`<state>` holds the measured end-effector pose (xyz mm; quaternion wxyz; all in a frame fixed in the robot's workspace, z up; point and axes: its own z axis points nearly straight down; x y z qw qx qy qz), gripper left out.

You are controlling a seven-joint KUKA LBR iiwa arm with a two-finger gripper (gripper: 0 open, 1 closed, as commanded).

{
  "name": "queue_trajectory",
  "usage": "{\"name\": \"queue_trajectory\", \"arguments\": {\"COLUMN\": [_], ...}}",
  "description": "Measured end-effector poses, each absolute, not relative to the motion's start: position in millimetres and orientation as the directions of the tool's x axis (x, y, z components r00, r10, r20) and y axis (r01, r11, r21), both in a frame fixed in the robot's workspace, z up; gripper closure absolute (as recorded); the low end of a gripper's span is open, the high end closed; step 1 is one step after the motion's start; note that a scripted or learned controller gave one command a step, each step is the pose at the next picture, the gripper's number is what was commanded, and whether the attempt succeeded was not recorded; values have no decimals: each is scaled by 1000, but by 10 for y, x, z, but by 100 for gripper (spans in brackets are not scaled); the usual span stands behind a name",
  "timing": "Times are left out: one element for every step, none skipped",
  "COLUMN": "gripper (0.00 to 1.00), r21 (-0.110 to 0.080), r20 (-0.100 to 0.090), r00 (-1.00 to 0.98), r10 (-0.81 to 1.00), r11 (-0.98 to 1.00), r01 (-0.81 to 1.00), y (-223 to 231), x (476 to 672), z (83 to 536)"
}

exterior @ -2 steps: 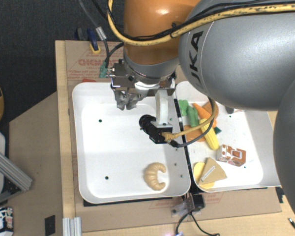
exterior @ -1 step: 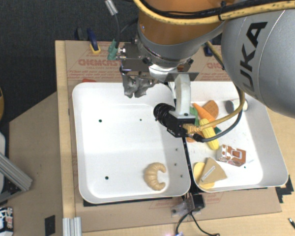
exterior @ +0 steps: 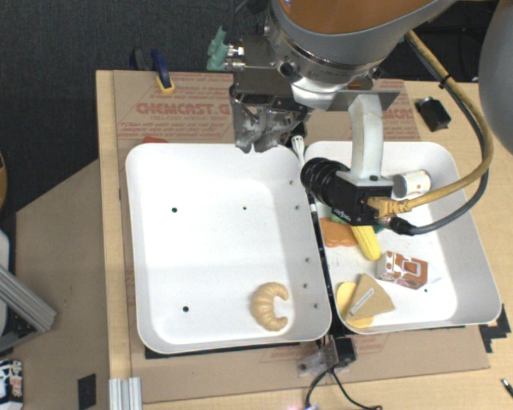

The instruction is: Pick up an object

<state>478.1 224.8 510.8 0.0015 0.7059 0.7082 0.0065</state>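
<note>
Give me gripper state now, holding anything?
Gripper: above the left bin's back edge; open or shut cannot be told, nothing seen held.

dark speckled floor [exterior: 60,32] around the bench. brown cardboard sheet [exterior: 111,254] covers the bench top, red printed lettering [exterior: 181,107] along its far edge. blue and yellow clamp [exterior: 162,73] at the far left corner. grey metal rail [exterior: 17,293] at lower left. black block [exterior: 433,113] on the cardboard at far right. even overhead light, soft shadows.
</note>
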Motion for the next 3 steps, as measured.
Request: {"name": "queue_trajectory", "arguments": {"gripper": [100, 100, 100], "r21": [-14, 20, -17], "r20": [-7, 10, -8], "r00": [2, -2, 2], "r10": [1000, 1000, 1000], "r11": [-2, 2, -2], "r01": [1000, 1000, 1000], "y": [2241, 2241, 2239], "x": [4849, 4808, 4944], "z": [3728, 5446, 3747]}}
